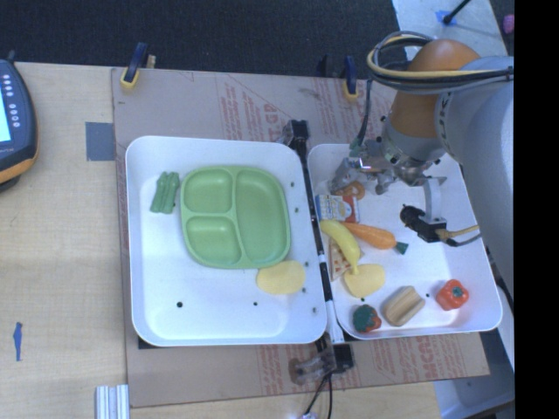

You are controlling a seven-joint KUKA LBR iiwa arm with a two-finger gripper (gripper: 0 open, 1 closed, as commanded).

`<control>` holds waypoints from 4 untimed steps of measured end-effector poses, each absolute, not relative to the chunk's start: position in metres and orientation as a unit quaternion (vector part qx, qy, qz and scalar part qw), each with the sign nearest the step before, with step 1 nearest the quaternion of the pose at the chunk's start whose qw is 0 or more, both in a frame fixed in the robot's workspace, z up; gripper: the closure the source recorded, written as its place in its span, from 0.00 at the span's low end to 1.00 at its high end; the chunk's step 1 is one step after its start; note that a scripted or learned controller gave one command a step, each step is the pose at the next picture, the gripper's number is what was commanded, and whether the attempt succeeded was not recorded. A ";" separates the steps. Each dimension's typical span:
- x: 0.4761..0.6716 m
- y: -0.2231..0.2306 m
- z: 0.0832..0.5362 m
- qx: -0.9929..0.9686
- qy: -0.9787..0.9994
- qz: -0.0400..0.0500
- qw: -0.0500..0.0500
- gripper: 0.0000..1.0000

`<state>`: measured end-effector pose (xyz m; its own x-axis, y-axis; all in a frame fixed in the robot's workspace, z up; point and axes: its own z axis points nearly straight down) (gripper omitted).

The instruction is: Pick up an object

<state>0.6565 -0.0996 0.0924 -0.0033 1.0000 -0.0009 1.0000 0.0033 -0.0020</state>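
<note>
Camera view: my gripper (356, 180) hangs over the right bin's (476, 321) far left corner; I can't tell its state. The carrot (374, 235) lies just nearer the camera, long axis across the bin, beside the banana (342, 243).

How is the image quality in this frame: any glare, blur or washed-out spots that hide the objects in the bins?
Camera view: lighting is even and soft, with faint shadows under the green plate and the banana; the white bins look bright but keep their edges; the toys are slightly soft yet readable; the gripper sits in clutter and is hard to make out; the floor beyond the bench is very dark.
</note>
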 end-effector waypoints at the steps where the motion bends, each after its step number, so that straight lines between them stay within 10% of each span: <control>1: 0.656 -0.098 0.092 -0.706 -0.709 0.001 0.001 0.00; 4: 0.656 -0.097 0.092 -0.706 -0.709 0.001 0.001 0.00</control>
<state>0.6564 -0.0968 0.0923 -0.0043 1.0000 -0.0005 1.0000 0.0043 -0.0032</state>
